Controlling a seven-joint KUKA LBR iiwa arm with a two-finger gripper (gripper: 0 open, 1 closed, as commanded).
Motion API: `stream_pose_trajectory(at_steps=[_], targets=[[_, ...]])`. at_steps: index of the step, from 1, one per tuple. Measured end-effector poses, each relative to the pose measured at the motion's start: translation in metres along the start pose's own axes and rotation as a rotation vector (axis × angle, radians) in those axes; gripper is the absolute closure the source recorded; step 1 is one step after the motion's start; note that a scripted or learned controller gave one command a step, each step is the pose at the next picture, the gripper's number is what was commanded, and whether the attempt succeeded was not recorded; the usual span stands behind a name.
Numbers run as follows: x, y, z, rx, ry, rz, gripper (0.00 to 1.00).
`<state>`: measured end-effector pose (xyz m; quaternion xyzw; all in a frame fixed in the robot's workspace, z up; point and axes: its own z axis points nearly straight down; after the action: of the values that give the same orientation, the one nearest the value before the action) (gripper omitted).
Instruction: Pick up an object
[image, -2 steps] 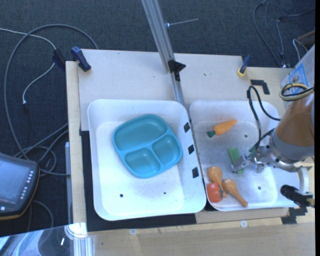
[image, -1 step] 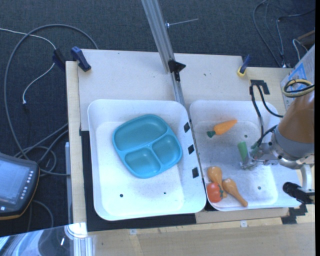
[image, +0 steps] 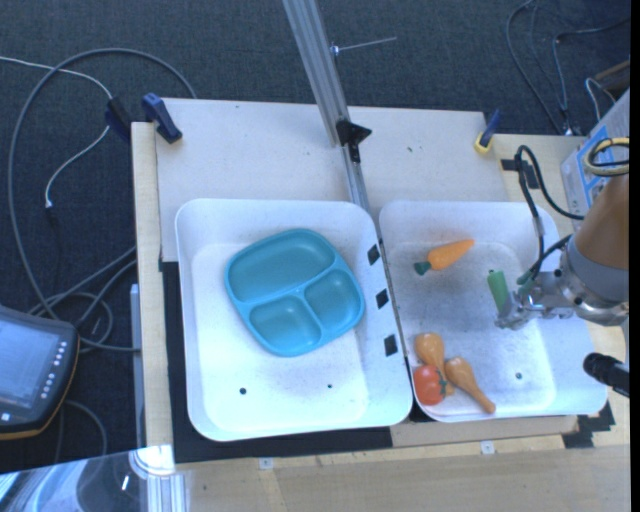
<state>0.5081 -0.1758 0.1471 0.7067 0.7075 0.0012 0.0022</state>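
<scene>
Right now the claw (image: 512, 316) sits low in the right bin (image: 520, 395), just beside a small green piece (image: 497, 290).

Likely a light, stiff plastic toy, the green piece stands or leans near the bin's right-hand middle, short and stubby, bright green, touching or almost touching the claw's metal tip; I cannot tell whether the claw is spread or pressed together, nor whether it has any hold on the piece. Its smooth skin may slip, so a grip across its narrow middle looks safest. Well apart lie an orange carrot (image: 446, 254) toward the bin's far side and, at the near-left corner, a red tomato (image: 427, 384) touching two tan drumstick-like pieces (image: 466, 380). A blue divided plate (image: 294, 291) rests in the left bin (image: 215, 395).
</scene>
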Motion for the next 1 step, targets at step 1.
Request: stream_pose_trajectory(at_steps=[1], targets=[[-0.0026, 0.0024, -0.0436, -0.001, -0.001, 0.0, 1.0]])
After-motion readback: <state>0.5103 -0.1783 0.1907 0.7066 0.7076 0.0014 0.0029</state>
